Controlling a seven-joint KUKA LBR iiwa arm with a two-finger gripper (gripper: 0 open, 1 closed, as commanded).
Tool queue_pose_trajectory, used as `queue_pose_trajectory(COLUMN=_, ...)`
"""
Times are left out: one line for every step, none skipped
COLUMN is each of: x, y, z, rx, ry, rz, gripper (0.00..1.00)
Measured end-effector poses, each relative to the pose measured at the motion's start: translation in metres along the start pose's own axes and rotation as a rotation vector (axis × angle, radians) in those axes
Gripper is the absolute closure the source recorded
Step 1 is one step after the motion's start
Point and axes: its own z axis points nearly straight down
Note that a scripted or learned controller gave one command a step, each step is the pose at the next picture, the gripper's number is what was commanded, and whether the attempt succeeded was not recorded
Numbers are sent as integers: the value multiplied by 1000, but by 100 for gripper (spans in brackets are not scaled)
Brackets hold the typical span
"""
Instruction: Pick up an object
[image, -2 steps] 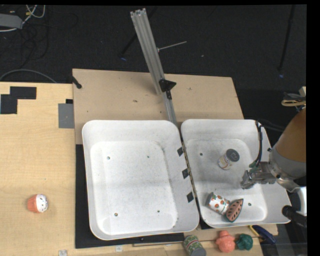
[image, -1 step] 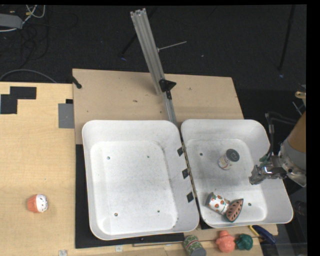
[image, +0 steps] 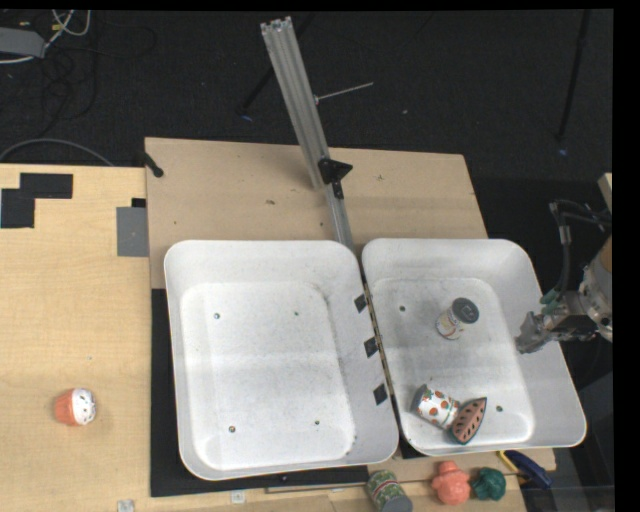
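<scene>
- Currently you have the gripper (image: 535, 333) at the 3 o'clock rim of the right bin (image: 500, 255), hanging just inside its wall.
- Fingers: you cannot tell from this view whether they are spread or closed; they read as a dark blur, and nothing shows between them.
- Note the small jar (image: 458, 319) with a dark lid, upright near the middle of the right bin, at about 9 o'clock from the gripper and apart from it.
- Toward 6 o'clock in the same bin you see a white cup with red spots (image: 436, 405) lying on its side, touching a brown oval piece (image: 469, 420) just at its 4 o'clock.
- Left bin (image: 200, 270) sits beside the right one, their rims meeting along the middle.
- Outside the bins: an orange-and-white ball (image: 75, 407) on the bench (image: 60, 300) far out at 9 o'clock; a pink lump (image: 450, 483) and a green lump (image: 488, 484) sit side by side below the right bin's 6 o'clock edge.
</scene>
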Motion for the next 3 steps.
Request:
queue_pose_trajectory(x=55, y=16, z=10, rx=6, ry=5, rz=-5, gripper=100)
queue_pose_trajectory(x=106, y=27, z=-2, rx=4, ry=4, rz=-4, gripper=100)
queue_pose_trajectory(x=161, y=35, z=7, rx=8, ry=3, rz=-3, gripper=100)
